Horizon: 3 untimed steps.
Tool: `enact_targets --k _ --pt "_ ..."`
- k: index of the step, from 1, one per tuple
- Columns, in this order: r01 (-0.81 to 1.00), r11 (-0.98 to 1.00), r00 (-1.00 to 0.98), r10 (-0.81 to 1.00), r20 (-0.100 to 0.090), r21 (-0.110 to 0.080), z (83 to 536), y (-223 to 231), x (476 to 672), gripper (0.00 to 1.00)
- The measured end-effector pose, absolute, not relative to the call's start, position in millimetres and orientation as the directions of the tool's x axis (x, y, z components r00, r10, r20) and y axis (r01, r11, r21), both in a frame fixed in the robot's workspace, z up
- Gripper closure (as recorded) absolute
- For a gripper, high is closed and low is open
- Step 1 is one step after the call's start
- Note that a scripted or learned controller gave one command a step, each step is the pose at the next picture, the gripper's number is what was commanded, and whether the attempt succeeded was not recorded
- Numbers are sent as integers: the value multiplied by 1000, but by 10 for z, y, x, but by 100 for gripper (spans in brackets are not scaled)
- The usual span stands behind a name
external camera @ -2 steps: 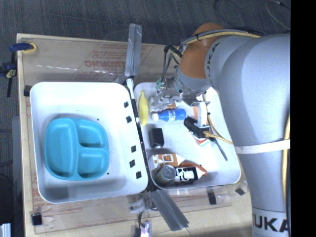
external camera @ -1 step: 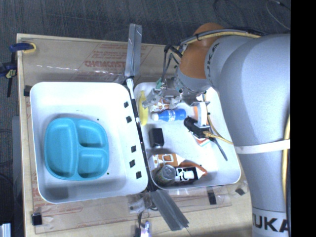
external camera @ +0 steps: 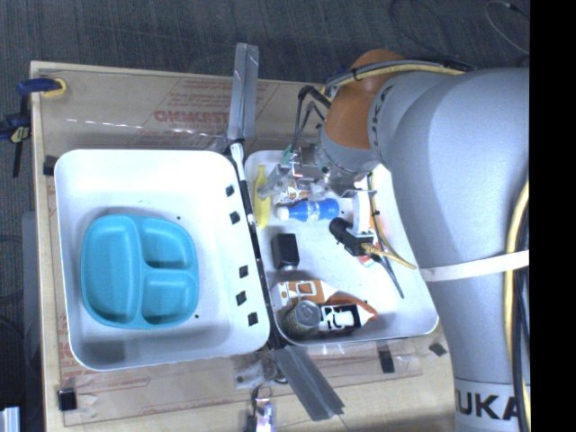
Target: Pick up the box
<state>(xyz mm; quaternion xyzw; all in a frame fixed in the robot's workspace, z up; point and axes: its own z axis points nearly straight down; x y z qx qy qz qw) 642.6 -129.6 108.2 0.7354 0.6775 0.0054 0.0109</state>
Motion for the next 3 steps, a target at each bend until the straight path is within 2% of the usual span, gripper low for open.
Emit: enact_targets --k 1,2,3 --pt "997 -77 78 997 -6 28 1216 -1289 6450 100" --pt "997 -77 77 997 -6 28 1216 -1285 6451 0" --pt "992 -123 123 992 -4 18 1072 -1339 6632 0"
